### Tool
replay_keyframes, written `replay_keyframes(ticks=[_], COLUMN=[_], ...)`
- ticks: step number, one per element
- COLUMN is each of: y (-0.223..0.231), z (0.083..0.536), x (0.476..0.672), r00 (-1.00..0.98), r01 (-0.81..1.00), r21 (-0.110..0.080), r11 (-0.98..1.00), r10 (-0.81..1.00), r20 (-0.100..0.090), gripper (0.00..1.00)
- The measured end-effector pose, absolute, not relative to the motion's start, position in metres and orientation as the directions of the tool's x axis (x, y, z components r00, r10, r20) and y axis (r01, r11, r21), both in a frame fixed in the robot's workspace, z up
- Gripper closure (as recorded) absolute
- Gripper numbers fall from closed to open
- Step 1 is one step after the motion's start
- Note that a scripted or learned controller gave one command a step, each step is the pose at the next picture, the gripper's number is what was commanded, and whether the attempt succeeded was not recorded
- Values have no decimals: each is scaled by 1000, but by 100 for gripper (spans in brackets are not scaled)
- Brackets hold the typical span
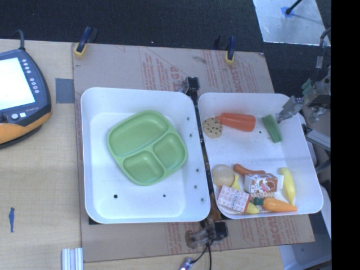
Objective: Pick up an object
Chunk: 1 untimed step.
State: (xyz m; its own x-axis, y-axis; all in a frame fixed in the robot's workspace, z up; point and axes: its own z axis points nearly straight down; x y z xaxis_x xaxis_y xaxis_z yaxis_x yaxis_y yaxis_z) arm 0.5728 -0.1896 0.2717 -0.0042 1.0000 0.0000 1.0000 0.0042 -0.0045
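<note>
so, which toy to take from the right bin

right now the gripper [292, 107] sits at the far right rim of the right bin [253, 151], and whether it is wide or narrow i cannot tell. nothing shows between its parts. nearest to it lies a green stick [271, 129], flat on the bin floor, just beside an orange-red carrot-like piece [237, 121] and a cookie [212, 127]. the near corner holds a crowded heap: a small carton [261, 183], a yellow banana [288, 185], a pale round piece [223, 175]. these look like light, stiff plastic toys, probably smooth and apt to slip. the green stick seems the easiest pick: isolated, narrow, best pinched across its short width at the middle. the left bin [95, 151] carries a green divided plate [147, 147].
</note>
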Motion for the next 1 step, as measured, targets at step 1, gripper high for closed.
replay_keyframes(ticks=[1], y=[-180], z=[91], x=[620], r00=[-7], r01=[1000], r21=[-6], r11=[7], r10=[1000], r20=[-1], gripper=[0])
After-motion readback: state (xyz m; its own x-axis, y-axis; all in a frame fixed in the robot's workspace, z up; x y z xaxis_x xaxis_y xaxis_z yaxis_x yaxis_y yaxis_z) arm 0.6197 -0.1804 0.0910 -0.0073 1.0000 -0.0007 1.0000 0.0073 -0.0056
